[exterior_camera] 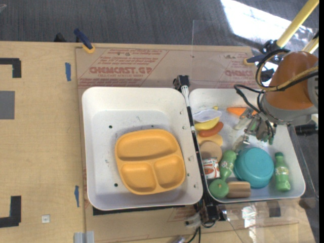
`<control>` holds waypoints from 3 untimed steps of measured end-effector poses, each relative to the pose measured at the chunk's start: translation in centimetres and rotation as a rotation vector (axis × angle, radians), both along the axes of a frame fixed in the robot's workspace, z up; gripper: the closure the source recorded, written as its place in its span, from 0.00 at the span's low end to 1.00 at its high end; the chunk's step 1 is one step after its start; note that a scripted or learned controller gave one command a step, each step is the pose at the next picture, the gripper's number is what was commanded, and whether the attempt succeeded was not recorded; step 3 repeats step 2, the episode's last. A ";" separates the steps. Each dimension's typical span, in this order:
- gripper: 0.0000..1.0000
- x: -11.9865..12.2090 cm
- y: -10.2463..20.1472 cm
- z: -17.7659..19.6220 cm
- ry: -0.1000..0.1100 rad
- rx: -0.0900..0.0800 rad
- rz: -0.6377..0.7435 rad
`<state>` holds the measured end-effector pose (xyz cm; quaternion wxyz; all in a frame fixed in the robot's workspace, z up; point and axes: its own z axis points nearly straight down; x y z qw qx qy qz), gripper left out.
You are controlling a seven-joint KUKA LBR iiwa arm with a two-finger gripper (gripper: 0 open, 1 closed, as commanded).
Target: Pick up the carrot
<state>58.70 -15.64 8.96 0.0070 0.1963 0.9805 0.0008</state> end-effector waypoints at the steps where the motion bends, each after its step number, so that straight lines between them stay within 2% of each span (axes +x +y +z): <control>1: 0.00 5.3 -2.5 -0.2 0.016 0.005 -0.229; 2: 1.00 5.9 -2.6 1.4 -0.007 0.001 -0.228; 3: 1.00 5.9 -2.6 1.4 -0.007 0.001 -0.228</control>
